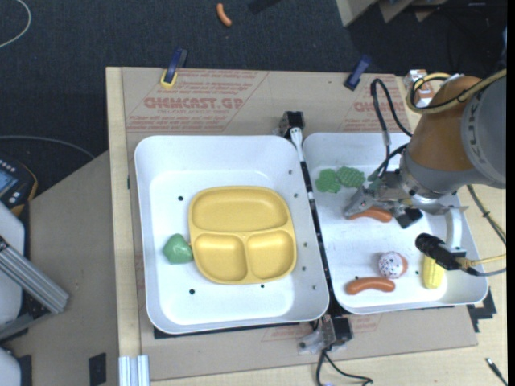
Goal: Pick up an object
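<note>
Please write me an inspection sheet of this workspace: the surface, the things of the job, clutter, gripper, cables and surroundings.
Surface: left bin and right bin side by side on a brown board.
Job's things: right bin holds a green leafy toy, an orange sausage, a second sausage, a speckled ball, a yellow piece.
Clutter: yellow divided tray and a green lump in the left bin.
Gripper: gripper low over the second sausage; grasp unclear.
Cables: black cables along the arm.
Surroundings: dark floor with a small orange item.
</note>
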Tool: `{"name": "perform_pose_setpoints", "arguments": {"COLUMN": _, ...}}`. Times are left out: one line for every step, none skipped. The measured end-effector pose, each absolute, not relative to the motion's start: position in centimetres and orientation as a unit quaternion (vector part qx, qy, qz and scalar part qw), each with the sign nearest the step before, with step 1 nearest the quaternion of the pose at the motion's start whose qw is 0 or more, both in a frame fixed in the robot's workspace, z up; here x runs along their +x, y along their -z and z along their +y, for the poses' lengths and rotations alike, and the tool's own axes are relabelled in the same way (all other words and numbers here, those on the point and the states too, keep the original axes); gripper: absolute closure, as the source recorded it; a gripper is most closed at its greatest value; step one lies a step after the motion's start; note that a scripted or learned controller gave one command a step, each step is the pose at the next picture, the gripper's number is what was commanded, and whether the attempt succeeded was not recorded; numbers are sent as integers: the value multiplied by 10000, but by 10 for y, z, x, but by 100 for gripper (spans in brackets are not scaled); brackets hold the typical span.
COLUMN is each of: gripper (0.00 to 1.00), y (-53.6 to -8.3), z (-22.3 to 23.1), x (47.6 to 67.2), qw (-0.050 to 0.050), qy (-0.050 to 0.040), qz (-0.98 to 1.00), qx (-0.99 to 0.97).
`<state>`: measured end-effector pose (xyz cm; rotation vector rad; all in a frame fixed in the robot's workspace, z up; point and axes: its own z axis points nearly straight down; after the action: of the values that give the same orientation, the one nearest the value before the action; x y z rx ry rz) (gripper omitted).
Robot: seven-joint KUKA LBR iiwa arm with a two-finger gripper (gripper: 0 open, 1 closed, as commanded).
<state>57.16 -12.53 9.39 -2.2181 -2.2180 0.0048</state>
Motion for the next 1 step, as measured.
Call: {"name": "perform_pose_setpoints", "arguments": {"gripper": 0, "y": -91, "z": -126, "x": 575, "qw": -27, "qy": 22, "qz": -7070, "qx": -7072}}
